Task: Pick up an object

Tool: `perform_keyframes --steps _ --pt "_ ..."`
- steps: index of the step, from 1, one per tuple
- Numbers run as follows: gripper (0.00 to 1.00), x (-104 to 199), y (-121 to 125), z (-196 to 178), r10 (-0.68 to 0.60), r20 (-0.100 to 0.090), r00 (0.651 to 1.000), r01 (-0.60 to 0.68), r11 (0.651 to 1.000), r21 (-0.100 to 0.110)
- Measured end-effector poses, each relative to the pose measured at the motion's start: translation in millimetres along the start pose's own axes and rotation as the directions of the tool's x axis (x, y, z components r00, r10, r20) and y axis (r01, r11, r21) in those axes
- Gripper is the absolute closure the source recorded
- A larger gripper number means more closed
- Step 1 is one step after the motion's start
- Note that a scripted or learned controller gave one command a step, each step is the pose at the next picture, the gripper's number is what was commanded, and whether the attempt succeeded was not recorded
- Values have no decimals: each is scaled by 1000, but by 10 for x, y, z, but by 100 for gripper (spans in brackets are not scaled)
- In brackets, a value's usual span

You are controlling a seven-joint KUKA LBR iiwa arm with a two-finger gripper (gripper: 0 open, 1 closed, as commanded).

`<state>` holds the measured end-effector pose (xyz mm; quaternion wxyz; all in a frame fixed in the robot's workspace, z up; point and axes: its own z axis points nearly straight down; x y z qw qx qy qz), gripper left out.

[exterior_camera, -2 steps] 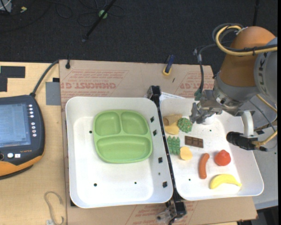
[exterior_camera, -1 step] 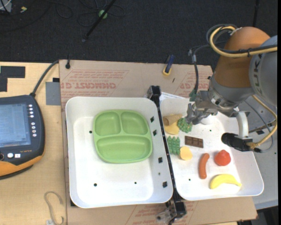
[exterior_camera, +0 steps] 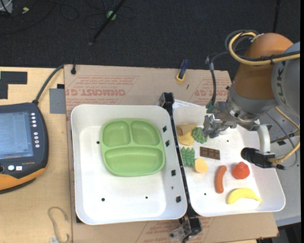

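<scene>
The gripper (exterior_camera: 211, 128) hangs over the upper left part of the right bin (exterior_camera: 273, 199), just beside a green broccoli piece (exterior_camera: 198, 134) and a tan potato-like piece (exterior_camera: 185, 130); whether it is clenched or released I cannot tell. Loose in that bin lie a chocolate bar (exterior_camera: 210, 153), a green toy vegetable (exterior_camera: 188, 157), a yellow round piece (exterior_camera: 201, 166), a sausage (exterior_camera: 220, 178), a tomato (exterior_camera: 240, 170) and a banana (exterior_camera: 242, 196). The left bin (exterior_camera: 86, 186) holds a green divided plate (exterior_camera: 132, 147).

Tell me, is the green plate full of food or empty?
Empty. The green plate lies alone in the left bin, its three sections bare; the toy food is in the right bin.
</scene>
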<state>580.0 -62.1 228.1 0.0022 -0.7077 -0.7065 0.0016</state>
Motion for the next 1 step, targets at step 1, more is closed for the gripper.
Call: perform_keyframes --steps 1 --pt "100 -110 24 108 0 1 1000 0 1000 1"
